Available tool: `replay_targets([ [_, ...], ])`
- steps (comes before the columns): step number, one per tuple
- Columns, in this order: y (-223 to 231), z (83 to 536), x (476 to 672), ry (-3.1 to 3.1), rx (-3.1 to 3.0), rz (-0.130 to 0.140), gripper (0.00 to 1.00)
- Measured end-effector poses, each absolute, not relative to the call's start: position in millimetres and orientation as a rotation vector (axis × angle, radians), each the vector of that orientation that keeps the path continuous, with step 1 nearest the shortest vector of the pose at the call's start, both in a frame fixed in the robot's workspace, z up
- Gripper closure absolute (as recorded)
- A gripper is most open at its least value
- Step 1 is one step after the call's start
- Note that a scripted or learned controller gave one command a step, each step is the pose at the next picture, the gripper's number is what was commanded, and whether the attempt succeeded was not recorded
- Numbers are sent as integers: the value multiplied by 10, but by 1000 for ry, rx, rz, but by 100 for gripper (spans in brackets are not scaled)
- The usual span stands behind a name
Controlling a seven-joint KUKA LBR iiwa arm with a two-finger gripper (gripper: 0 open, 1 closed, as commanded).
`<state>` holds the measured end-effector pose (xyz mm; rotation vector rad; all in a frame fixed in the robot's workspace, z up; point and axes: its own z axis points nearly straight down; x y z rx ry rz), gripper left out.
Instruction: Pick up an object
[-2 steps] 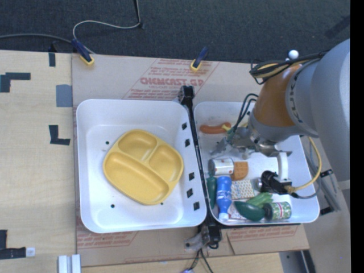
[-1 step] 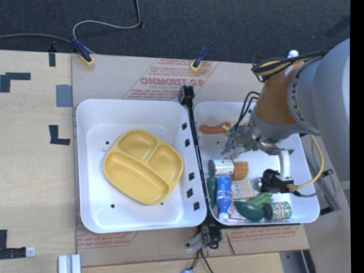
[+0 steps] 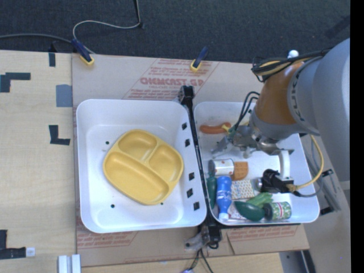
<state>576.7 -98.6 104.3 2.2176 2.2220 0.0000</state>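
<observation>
Arm is seen reaching in from right, over the right bin (image 3: 310, 206); hand (image 3: 242, 144) is low over the bin's upper-middle part, near a hot dog (image 3: 215, 128) by the top wall. Hand state can't be told, wrist blocks it; nothing is seen held. Pickable objs are crowded in the right bin: small can w/ white label (image 3: 223, 167) just below the hand, blue bottle (image 3: 223, 192) beside the divider, green can (image 3: 280, 211) and dark green rounded item (image 3: 250, 210) at the bottom wall, brownish block (image 3: 240, 170) touching the small can. Small can is judged the likely target: light, stiff, smooth so maybe slippery; best pinched across its round body mid-length. Neighbours are touching, so finger room is tight. Left bin (image 3: 91, 209) is occupied by a yellow divided plate (image 3: 143, 166): rigid, light, wide, only grippable at the rim.
</observation>
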Motion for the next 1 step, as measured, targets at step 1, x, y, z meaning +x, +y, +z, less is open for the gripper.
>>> replay_targets([
  [1, -982, 1136, 5768, 2224, 2217, -1, 100],
])
